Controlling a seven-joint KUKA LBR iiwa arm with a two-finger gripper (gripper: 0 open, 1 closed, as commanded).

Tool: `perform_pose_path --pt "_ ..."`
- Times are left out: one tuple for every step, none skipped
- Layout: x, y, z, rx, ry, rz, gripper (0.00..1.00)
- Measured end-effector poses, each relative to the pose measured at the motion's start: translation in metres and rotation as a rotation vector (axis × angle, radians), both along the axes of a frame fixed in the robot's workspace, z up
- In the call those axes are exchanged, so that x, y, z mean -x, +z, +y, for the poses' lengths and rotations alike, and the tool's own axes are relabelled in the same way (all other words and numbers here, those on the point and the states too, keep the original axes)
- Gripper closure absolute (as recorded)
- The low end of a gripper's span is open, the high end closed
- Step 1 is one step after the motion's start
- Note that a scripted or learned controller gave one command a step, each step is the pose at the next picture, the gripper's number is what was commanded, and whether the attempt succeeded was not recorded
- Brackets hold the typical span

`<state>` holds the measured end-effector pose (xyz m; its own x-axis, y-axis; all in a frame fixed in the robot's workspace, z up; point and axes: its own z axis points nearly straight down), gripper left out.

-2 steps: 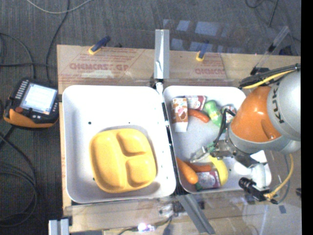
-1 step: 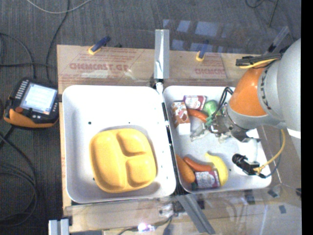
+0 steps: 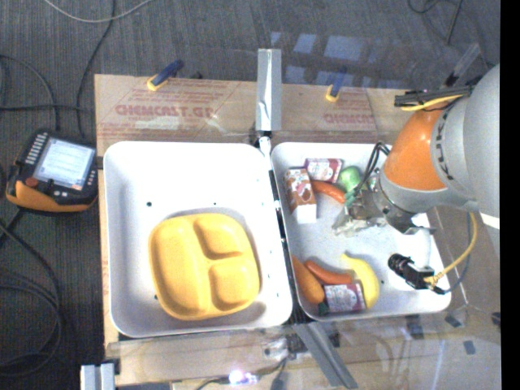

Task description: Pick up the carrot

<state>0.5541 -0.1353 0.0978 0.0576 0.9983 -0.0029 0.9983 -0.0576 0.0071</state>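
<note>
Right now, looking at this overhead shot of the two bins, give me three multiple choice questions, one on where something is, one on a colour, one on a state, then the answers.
1. Where does the divided tray lie?
A. In the left-hand bin of the view
B. In the right-hand bin of the view
C. On the floor by the handheld screen

2. What colour is that tray?
A. Green
B. Yellow
C. Red

3. How does the carrot stand to the jaws?
A. Lifted clear above the bin
B. Moved onto the tray
C. Lying in the right-hand bin, beside the jaws

Answers: 1 A, the tray sits inside the left-hand bin. 2 B, it is plainly yellow. 3 C, the carrot rests on the bin floor near the green ball, just left of the jaws in the view.
</note>
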Motion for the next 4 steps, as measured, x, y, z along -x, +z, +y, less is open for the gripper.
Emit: perform_pose_path --pt "0.002 0.007 0.001 -0.002 0.001 0.006 1.0" --pt "-0.021 0.059 -0.027 0.0 0.232 0.013 1.0" --pt "0.026 0.079 0.011 -0.005 0.052 0.013 1.0" --pt "0.027 0.086 0.012 -0.007 0.054 0.019 1.0"
